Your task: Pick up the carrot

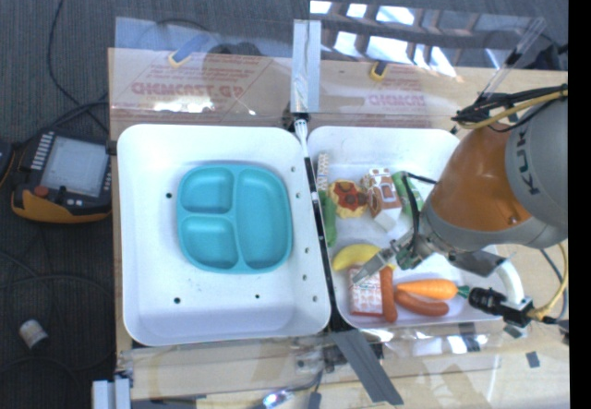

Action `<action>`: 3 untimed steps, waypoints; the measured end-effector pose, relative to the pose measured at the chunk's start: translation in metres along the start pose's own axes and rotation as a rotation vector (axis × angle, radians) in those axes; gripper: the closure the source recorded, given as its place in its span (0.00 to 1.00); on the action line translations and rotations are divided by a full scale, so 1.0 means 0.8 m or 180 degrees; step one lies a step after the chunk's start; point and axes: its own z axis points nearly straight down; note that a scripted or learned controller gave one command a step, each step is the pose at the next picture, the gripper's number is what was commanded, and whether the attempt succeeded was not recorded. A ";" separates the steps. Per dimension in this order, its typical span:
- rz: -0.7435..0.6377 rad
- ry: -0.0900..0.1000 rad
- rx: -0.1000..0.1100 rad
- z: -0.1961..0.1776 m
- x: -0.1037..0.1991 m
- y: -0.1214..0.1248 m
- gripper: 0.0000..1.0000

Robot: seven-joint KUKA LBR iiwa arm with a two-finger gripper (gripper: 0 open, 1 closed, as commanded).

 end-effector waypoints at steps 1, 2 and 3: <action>0.0004 0.0001 -0.0002 -0.013 -0.001 0.001 1.00; 0.0430 0.0026 0.0054 -0.102 0.069 0.050 1.00; 0.0299 0.0021 0.0052 -0.184 0.103 0.102 1.00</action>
